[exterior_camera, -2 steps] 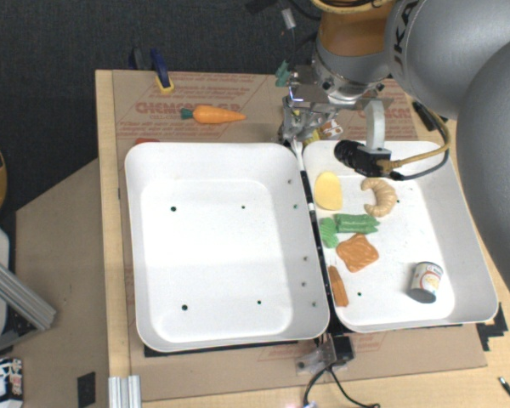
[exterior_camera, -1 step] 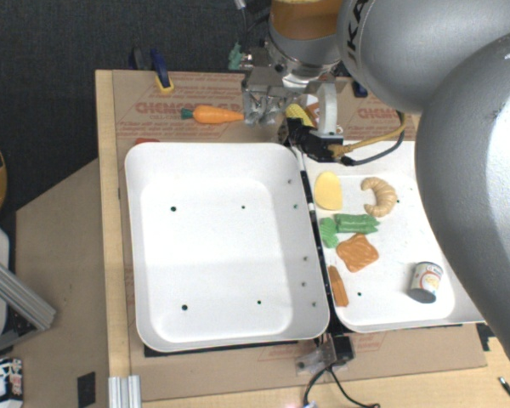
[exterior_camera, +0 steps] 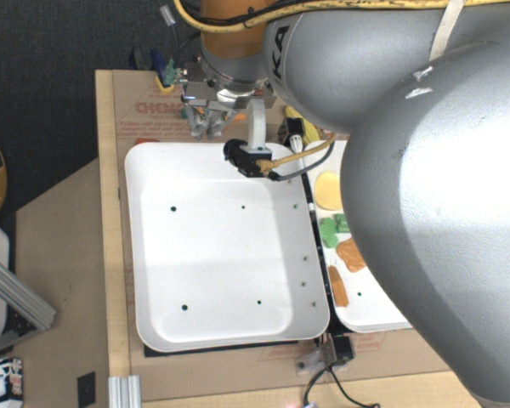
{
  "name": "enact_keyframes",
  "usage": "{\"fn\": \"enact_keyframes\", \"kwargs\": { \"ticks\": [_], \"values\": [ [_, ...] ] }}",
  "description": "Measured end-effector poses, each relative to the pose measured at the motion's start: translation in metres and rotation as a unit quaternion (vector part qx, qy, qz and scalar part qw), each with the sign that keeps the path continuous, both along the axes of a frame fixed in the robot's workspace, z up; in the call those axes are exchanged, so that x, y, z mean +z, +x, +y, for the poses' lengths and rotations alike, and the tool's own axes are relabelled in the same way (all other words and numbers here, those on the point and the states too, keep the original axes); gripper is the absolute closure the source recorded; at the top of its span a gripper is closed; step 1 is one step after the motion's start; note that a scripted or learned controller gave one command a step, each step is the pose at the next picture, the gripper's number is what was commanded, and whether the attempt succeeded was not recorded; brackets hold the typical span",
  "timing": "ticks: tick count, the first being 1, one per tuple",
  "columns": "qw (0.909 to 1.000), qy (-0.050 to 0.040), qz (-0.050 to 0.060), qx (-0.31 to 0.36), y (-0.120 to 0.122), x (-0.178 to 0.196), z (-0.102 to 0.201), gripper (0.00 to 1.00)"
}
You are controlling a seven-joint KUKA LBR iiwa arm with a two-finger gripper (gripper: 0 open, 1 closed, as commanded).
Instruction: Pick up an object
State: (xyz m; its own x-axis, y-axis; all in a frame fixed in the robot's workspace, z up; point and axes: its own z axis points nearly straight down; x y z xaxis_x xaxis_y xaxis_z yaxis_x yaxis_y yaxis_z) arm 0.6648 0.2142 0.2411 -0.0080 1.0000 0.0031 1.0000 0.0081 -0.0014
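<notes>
Grey KUKA arm w/ orange band (exterior_camera: 238, 2) reaches in from the right, covering much of the right shallow white bin (exterior_camera: 370, 313). Two-finger gripper (exterior_camera: 206, 121) hangs at the far rim of the left shallow white bin (exterior_camera: 221, 253); can't tell its state. Objs sit in the right bin's left strip: round yellow piece (exterior_camera: 328, 190), small green block (exterior_camera: 331, 229), two orange pieces (exterior_camera: 350, 256), close together.

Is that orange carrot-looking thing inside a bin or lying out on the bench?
Inside. The orange piece lies in the right bin, beside its left wall.
</notes>
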Motion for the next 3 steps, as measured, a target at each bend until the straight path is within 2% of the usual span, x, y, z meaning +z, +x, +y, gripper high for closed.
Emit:
{"fn": "enact_keyframes", "kwargs": {
  "ticks": [2,3],
  "values": [
    [1.0,-0.0007,-0.004,-0.002,0.002,0.024,-0.004,1.0],
    [1.0,0.0007,-0.007,-0.003,0.002,0.117,0.012,1.0]
  ]
}}
